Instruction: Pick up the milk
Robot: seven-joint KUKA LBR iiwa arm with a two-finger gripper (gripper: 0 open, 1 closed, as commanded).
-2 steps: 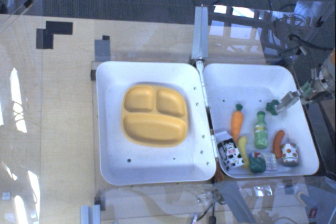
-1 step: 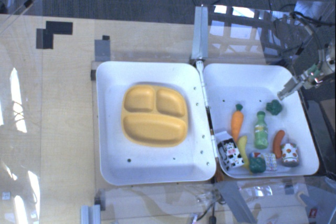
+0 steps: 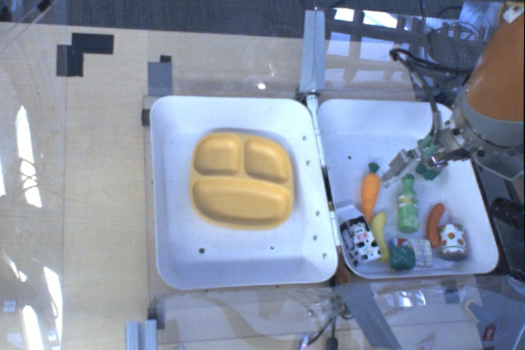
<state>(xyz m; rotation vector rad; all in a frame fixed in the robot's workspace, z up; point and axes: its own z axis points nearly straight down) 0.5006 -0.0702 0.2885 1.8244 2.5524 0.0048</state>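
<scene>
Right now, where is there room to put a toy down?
Bare patches: the right bin's far half behind the carrot, and the left bin's rim around the yellow tray. It is crowded near the milk and green bottle.

Glossy plastic bins (image 3: 172,201), tray (image 3: 243,179) — pale wood bench (image 3: 90,176)

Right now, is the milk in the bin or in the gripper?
In the bin: the milk lies in the right bin's near-left corner, apart from the gripper.

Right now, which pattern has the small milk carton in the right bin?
The small milk carton is white with black cow-like patches, seen in the camera view.
</scene>
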